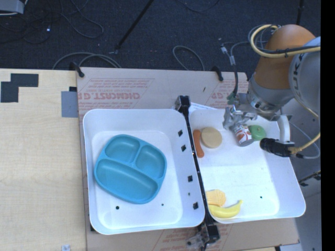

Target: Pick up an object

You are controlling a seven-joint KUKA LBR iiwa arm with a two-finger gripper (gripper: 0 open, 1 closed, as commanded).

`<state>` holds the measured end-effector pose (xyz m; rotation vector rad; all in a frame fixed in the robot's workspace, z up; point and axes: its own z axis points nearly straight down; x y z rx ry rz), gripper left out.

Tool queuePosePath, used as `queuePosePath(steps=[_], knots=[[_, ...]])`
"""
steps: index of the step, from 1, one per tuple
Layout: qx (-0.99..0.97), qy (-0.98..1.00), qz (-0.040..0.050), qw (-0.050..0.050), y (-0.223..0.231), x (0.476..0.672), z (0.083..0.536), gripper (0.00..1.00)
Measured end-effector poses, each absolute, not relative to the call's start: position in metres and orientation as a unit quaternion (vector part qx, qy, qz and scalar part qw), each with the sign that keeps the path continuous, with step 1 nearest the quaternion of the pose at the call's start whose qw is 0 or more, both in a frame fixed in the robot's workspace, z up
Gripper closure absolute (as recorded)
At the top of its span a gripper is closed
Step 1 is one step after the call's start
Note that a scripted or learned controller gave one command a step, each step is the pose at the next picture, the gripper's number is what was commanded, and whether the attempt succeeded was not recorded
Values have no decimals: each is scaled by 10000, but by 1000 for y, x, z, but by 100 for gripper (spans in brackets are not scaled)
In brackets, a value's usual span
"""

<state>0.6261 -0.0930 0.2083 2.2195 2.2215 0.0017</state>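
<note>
Your gripper point(236, 120) hung over the right bin's point(272, 203) far corner, apparently pinching a small red-and-white can point(243, 135), tilted with its long axis slanting toward the bin's floor; the grip was hard to confirm. A green piece point(257, 132) touched it; a tan disc point(211, 137) and orange carrot point(198, 143) lay near.

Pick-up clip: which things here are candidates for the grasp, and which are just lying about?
In play:
gripper, low over the right bin's far end
red-and-white can and green piece beside it
tan round piece
orange stick
banana
yellow-orange piece

Lying about:
blue divided plate in the left bin
cables on the floor
</note>
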Motion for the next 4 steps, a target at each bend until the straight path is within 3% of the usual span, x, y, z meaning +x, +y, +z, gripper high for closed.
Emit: queuePosePath(steps=[1,3,4], knots=[[7059,7083,-14,-29,-52,600,205,100],[7050,7092,-11,-30,56,573,217,100],[7053,7089,-23,-33,102,542,210,100]])
